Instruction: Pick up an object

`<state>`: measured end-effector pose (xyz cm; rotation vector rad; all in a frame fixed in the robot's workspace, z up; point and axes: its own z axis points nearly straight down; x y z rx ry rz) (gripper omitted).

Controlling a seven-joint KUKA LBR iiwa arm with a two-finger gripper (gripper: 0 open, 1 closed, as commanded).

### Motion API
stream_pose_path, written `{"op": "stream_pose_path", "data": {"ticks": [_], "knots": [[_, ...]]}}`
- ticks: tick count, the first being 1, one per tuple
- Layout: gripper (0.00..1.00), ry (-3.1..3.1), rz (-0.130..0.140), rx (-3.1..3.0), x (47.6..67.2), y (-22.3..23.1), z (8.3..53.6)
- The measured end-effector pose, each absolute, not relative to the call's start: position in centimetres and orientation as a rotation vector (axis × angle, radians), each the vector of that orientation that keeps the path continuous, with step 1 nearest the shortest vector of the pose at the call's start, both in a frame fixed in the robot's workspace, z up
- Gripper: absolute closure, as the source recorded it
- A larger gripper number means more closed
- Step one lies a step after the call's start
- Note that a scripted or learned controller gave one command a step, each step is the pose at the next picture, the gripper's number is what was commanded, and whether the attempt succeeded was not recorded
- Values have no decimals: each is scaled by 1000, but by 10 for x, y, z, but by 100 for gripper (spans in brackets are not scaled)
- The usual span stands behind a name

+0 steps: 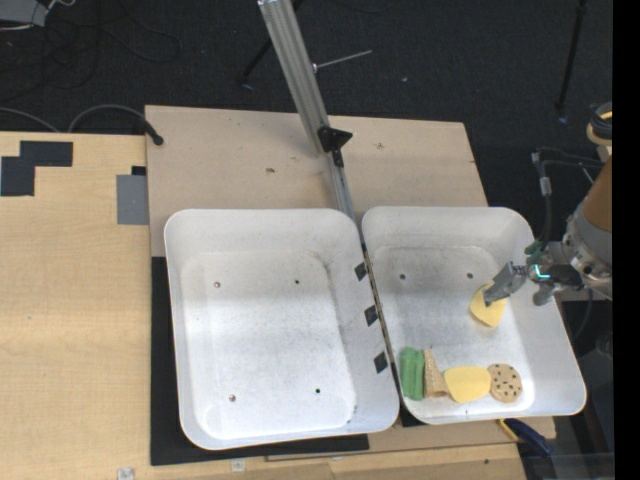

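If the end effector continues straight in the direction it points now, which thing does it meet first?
Probably the pale yellow piece right at the tip of the end effector, in the right bin. They may already touch; depth is unclear from this slanted view.

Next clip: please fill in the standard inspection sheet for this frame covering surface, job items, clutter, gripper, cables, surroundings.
Surface: light wooden bench bearing a left white bin and a right white bin, side by side.
Job's things: all in the right bin: pale yellow piece near its right wall; green piece, tan piece, yellow disc and cookie in a row along the front.
Clutter: nothing seen.
Grippers: gripper at the pale yellow piece; finger state unclear.
Cables: dark cables on the floor behind the bench.
Surroundings: slanted aluminium rail; dark floor.
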<state>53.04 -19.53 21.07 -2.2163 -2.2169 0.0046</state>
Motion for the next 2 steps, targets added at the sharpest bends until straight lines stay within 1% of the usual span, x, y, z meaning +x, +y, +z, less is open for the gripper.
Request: {"op": "stream_pose_path", "data": {"ticks": [1, 2], "knots": [[0, -2218, 2, -2220, 531, -196, 213], [0, -2216, 5, -2217, 529, -191, 169]]}}
